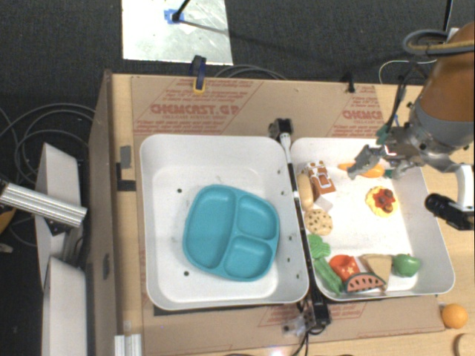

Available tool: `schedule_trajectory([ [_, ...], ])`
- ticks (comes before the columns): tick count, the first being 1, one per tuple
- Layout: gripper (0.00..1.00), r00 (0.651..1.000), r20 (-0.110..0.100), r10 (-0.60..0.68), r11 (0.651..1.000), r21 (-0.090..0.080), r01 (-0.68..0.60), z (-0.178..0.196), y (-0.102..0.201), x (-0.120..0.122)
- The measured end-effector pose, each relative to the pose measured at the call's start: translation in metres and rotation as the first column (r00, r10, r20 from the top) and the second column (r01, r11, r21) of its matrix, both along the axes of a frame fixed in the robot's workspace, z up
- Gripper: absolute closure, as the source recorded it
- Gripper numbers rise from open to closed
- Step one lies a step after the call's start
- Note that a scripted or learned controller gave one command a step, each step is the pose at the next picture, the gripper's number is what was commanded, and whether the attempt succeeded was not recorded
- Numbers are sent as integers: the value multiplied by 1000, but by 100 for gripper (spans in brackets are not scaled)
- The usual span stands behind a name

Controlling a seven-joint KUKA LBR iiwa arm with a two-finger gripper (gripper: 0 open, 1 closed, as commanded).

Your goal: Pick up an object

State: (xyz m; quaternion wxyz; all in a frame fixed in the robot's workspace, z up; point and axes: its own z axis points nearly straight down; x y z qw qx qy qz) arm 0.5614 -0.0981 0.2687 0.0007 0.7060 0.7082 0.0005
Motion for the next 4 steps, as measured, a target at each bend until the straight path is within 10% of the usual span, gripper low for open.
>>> schedule_trajectory([
  [2,0,1000,-2,-4,1000,-1,4,-176,-104,24],
  [3,100,1000,4,-1,1000,-2,1,-160,-102,26],
  [4,0,1000,4,-1,1000,-1,1,-161,-102,26],
])
